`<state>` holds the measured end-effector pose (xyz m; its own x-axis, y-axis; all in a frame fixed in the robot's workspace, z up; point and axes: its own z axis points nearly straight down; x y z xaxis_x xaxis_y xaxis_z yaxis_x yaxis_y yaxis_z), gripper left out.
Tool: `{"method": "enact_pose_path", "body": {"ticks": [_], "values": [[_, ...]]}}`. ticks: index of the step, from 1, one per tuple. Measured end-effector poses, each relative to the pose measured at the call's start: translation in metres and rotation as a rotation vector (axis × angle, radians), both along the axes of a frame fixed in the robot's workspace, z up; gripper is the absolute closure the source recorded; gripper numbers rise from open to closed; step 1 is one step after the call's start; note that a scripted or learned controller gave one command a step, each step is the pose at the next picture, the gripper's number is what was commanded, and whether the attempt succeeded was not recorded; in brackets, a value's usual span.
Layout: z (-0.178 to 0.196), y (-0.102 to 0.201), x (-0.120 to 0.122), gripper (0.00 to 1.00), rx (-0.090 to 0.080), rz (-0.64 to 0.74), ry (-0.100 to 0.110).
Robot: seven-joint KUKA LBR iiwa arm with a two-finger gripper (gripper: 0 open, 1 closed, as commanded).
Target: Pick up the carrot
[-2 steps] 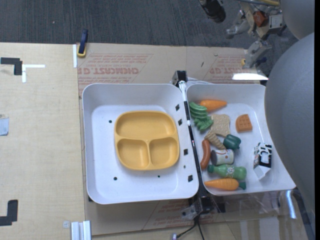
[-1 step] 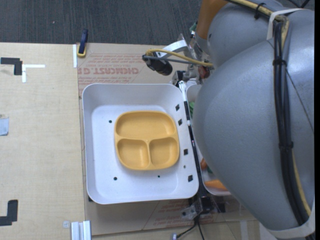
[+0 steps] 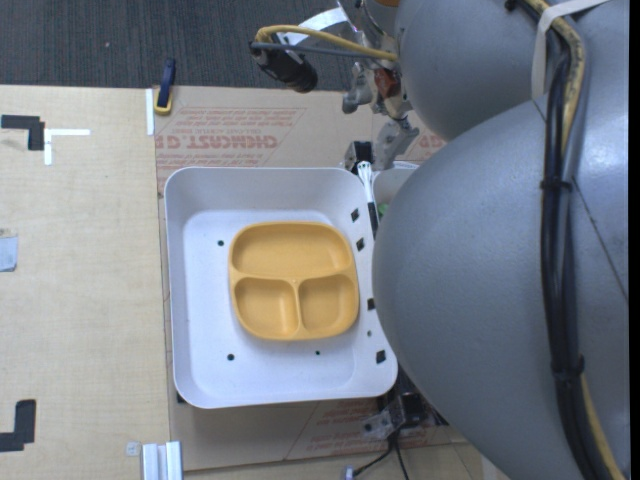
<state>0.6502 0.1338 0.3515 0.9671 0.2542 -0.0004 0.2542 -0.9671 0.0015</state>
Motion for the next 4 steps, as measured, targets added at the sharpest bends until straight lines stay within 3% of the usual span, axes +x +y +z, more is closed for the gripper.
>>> {"method": "enact_pose_path", "body": {"ticks": [1,2,4], "values": [[0.008,-0.003,0.001,1.0,-0.003,-0.01,0.002],[0.048,0.03,-0.08,1.0,-0.001,-0.01,-0.002],[0.064,0.028,-0.077,1.0,-0.009,-0.016,-0.007]]}}
